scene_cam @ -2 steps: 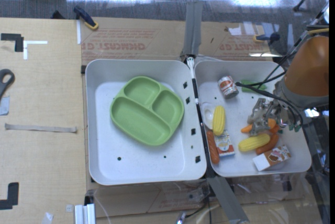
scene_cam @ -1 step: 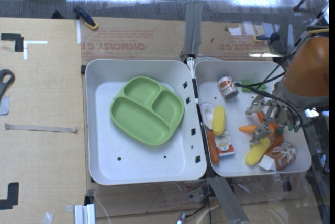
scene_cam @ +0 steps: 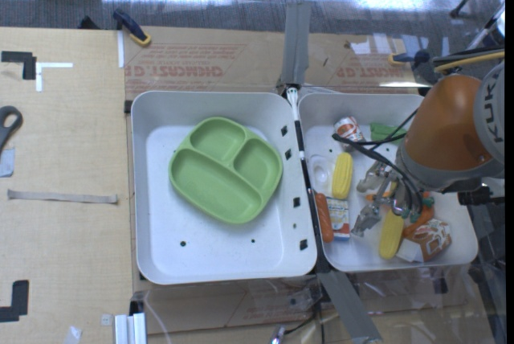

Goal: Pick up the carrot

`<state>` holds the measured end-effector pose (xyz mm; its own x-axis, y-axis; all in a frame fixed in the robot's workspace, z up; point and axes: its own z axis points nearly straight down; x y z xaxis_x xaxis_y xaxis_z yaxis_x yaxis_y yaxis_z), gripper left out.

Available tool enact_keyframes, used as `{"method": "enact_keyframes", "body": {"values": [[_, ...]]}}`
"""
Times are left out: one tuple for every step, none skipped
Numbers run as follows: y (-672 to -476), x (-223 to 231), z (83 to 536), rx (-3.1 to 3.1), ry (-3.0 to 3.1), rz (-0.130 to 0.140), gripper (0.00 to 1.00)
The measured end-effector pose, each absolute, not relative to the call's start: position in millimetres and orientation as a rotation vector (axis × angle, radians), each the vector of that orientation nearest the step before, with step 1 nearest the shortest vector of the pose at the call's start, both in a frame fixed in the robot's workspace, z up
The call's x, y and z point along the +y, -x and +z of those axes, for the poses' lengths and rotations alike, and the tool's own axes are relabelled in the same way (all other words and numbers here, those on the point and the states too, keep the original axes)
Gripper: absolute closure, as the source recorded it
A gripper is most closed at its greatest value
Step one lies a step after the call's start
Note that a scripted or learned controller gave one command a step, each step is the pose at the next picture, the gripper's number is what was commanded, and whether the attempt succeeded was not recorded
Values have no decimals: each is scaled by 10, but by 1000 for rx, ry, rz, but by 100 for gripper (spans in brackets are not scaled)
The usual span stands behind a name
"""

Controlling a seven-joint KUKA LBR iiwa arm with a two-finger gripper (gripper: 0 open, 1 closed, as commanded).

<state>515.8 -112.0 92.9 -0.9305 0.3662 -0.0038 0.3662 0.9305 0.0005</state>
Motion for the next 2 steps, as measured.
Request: {"method": "enact_keyframes", "body": {"values": [[-5603,-1653,924,2898,-1203,-1,0],[-5623,-1646,1024,2897,-1195,-2,100]]}}
